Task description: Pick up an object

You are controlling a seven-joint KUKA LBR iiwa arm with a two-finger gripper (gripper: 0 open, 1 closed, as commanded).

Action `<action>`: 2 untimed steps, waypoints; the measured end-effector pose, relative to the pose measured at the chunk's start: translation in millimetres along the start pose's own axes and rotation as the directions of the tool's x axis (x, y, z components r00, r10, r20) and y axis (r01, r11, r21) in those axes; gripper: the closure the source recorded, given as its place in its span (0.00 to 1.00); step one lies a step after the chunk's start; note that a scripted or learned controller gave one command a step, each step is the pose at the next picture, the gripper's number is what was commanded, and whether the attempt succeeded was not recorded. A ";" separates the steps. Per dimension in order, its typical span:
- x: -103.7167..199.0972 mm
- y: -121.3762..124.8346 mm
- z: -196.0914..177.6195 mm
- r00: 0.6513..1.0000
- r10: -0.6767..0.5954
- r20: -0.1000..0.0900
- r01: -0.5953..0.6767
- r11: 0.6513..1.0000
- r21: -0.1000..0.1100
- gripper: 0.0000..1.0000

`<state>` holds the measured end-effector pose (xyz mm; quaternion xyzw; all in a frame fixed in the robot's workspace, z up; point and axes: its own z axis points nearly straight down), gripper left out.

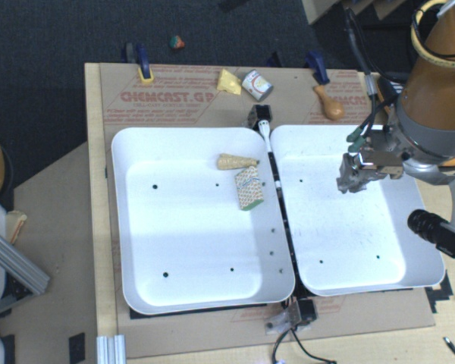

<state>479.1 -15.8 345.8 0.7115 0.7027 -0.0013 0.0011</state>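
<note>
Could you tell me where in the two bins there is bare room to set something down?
Left bin: everything below the patterned packet and tan roll is bare; those crowd the upper right by the divider. Right bin: bare floor below and left of the gripper.

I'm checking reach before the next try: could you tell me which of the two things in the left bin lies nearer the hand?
The patterned green-and-white packet: it lies right of and below the tan roll, closer to the hand over the right bin.

Two white bins sit side by side. The left bin holds two objects: a tan roll and a patterned packet. About three small items lie beyond the far rims.
</note>
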 end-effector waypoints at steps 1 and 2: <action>43.7 0.3 -58.5 1.000 -0.016 -0.004 0.016 1.000 -0.008 1.00; 106.0 -0.9 -91.1 1.000 -0.020 -0.006 0.020 1.000 -0.007 1.00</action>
